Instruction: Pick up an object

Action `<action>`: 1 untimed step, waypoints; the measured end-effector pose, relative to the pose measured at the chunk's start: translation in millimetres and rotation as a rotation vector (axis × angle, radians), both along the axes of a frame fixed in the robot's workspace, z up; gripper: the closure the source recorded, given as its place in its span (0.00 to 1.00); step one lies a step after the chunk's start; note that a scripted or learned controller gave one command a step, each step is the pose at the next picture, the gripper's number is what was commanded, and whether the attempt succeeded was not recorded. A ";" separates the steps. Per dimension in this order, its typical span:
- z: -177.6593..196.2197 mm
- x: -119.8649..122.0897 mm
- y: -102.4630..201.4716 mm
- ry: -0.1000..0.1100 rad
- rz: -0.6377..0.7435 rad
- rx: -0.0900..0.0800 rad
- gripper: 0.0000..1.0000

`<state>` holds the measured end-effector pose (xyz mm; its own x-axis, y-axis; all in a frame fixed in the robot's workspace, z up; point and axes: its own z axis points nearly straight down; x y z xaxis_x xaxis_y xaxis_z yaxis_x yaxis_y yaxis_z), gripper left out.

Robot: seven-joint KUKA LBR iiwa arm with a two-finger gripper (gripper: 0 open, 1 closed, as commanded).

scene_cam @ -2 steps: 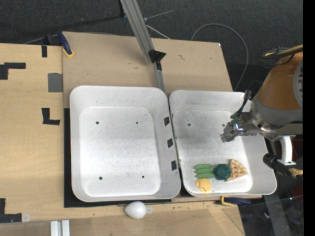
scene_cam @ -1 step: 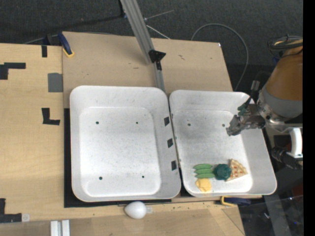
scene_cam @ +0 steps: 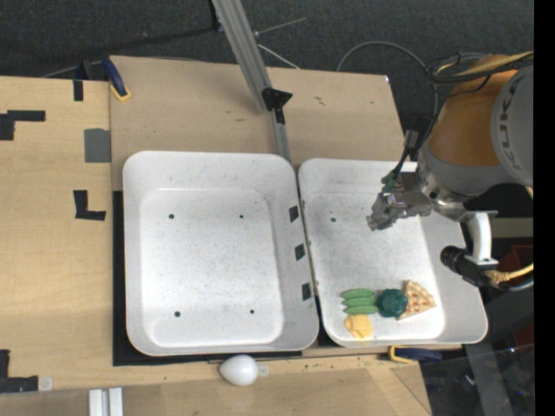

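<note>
one fixed overhead view, slanted down
both white bins are framed whole from moderate height; the arm is seen at right.

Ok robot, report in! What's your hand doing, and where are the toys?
Hand hovering over right white bin, nothing seen in it. Small green, yellow and orange toys clustered at bin's near edge. White egg-shaped object outside on bench.

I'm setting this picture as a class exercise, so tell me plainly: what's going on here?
A grey robot arm with an orange band reaches in from the right over the right bin. Its tool hangs above the bin's upper middle, with nothing visibly in it. A small cluster of toys lies near the bin's front edge: a green piece, a yellow piece, a dark teal piece and a pizza slice. The left bin sits alongside. A white egg-shaped object rests on the bench in front of it.
</note>
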<state>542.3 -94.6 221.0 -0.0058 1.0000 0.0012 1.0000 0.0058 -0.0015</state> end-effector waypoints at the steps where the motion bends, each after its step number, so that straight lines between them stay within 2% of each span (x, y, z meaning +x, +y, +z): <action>1: 0.4 35.7 44.3 -0.002 0.001 0.001 1.00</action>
<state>578.0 -50.3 221.5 -0.0068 1.0000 0.0018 1.0000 0.0068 0.0000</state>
